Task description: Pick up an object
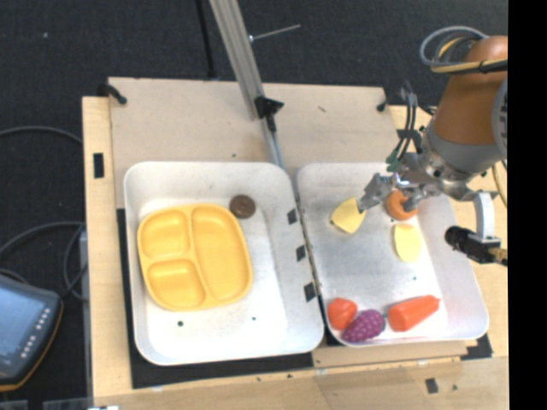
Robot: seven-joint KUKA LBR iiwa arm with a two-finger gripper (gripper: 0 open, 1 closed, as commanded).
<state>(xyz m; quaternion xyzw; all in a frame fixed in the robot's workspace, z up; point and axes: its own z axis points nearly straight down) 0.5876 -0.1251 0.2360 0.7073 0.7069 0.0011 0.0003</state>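
Over the right bin hangs the end effector, its two fingers clamped on a small orange ball that shows between them. Just left of the end effector lies a pale yellow wedge; just below it, to the right, a pale yellow oval piece. Farther below, along the bin's near wall, sit a red tomato, a purple bunch of grapes and an orange carrot. Well to the left of the end effector, the left bin holds a yellow divided plate and a small brown disc. Both bins rest on the tan surface.
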